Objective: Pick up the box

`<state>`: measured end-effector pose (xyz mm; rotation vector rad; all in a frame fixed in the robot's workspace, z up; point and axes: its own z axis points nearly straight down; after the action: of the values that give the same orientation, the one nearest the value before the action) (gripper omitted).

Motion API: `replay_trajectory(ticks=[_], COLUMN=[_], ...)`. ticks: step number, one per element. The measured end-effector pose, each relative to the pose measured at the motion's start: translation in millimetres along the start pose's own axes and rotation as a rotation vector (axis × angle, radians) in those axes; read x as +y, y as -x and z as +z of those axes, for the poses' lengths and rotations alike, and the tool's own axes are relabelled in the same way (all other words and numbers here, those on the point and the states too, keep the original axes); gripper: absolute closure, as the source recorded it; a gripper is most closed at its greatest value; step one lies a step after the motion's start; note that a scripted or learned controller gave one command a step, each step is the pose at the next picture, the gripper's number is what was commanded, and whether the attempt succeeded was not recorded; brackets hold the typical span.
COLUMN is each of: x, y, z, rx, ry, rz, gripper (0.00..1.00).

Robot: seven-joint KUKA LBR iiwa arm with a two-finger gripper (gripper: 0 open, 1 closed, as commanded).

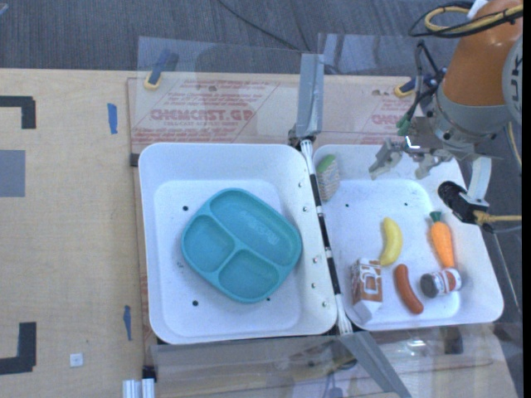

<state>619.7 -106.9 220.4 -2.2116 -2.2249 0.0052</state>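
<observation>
Over the right bin's (489, 301) far edge hangs the gripper (404, 162), its two fingers spread apart with nothing between them; the arm (481, 65) is cut off at the frame's right. One box (367, 287), brown and white, lies at the right bin's near left corner, beside one banana (390, 240), one sausage (408, 288), one carrot (442, 242), one small jar (440, 283) and a hard-to-identify greenish cup (327, 174). One teal divided plate (241, 244) sits in the left bin (158, 222).
</observation>
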Motion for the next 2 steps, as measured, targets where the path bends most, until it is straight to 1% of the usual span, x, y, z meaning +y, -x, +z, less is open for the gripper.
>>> replay_trajectory(ticks=[1, 2], x=[-97.1, -61.9], y=[-6.4, -6.8], z=[53.0, 127.9], rx=[0.000, -0.001], ry=[0.000, 0.003], rz=[0.125, 0.034], gripper=[0.00, 0.00])
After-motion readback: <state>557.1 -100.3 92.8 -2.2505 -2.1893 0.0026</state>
